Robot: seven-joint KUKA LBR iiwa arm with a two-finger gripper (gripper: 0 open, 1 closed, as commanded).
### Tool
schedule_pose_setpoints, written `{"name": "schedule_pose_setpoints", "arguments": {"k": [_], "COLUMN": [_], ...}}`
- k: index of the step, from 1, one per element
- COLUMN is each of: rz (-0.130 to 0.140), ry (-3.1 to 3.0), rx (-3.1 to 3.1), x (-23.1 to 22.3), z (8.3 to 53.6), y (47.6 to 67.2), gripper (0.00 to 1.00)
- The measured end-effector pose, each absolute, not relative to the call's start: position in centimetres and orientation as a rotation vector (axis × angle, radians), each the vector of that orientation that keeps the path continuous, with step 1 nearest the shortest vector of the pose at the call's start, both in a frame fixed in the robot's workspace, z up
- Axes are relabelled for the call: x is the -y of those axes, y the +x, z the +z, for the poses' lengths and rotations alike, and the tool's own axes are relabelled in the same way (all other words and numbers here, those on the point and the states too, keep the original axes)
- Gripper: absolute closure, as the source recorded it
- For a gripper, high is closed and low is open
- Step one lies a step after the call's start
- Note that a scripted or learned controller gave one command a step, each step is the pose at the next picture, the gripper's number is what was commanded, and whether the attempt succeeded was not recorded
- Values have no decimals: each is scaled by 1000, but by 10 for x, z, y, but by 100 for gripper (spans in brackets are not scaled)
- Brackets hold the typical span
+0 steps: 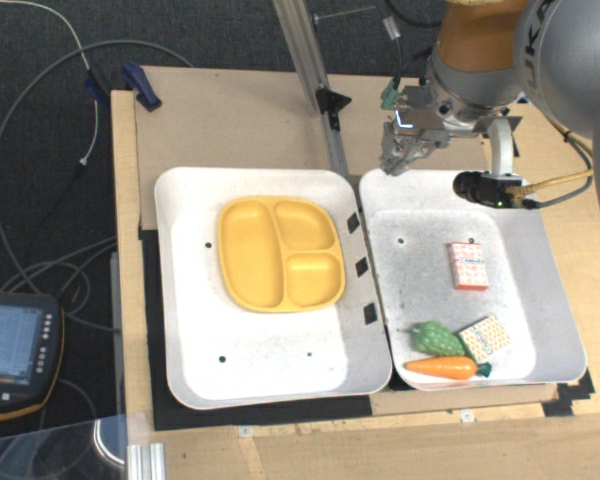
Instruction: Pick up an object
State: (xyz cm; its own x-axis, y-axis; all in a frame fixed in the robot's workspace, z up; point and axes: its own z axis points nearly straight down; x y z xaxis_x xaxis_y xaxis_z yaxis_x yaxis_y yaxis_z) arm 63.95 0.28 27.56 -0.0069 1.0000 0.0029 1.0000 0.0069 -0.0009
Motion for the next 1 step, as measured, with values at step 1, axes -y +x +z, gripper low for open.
{"name": "schedule_pose_setpoints", "arguments": {"k": [1], "rz": [3], "ry": [-2212], "rx": [2224], "x": [-51], "z": [256], "y": [630], "gripper": [100]}}
